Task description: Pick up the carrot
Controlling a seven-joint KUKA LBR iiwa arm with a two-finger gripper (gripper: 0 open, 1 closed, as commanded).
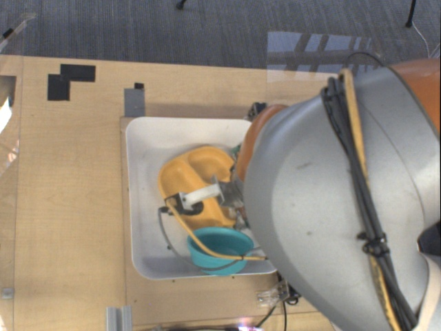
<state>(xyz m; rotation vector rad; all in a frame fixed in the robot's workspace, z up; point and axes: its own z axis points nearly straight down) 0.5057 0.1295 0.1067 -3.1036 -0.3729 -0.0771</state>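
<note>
My grey arm [344, 198] reaches in from the right and covers most of that side, including the right part of the white bin [145, 185]. My gripper [233, 197] is low in this bin, at the right edge of a large yellow rounded object [193, 174], and the wrist largely hides it. Anything lying under the arm is out of sight.
A teal bowl [217, 250] sits at the bin's front edge, just below the yellow object. The bin's left and far parts are bare white floor. Wooden bench [62, 205] surrounds the bin, with black marks [69, 80] at the far left.
</note>
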